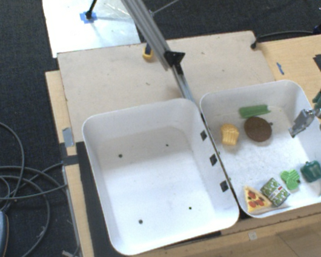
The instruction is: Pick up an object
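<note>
Nearest the lens: pizza slice [257, 199], patterned green block [275, 191], light green toy [290, 179] and dark green pepper [311, 171], grouped below-left of gripper [306, 119] in right bin [312, 98]. Farther left: brown disc [258, 129], green bar [254, 111], yellow corn [230, 134]. Gripper spread unclear, nothing seen held.

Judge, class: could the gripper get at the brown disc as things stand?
Probably yes. The gripper hovers at the right bin's right rim, with bare floor between it and the brown disc. Only the green block sits close behind the disc.
</note>
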Action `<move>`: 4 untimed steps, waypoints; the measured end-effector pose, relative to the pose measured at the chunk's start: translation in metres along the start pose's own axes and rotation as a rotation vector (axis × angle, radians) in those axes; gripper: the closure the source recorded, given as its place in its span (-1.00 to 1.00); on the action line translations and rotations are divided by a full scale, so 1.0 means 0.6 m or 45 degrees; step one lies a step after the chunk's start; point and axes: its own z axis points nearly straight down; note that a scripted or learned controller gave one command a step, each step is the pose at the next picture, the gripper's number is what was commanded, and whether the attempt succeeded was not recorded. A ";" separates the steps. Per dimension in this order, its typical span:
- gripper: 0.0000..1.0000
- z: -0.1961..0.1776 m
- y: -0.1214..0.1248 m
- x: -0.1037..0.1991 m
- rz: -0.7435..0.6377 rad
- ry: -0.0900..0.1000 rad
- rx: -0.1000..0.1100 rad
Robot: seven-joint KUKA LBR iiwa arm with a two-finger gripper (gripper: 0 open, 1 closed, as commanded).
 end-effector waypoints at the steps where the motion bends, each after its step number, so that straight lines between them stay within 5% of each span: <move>1: -1.00 -0.003 0.001 0.000 0.001 -0.002 -0.005; 3: -1.00 0.199 0.013 -0.004 0.004 0.000 0.003; 4: -1.00 0.234 0.014 -0.003 0.003 -0.001 -0.002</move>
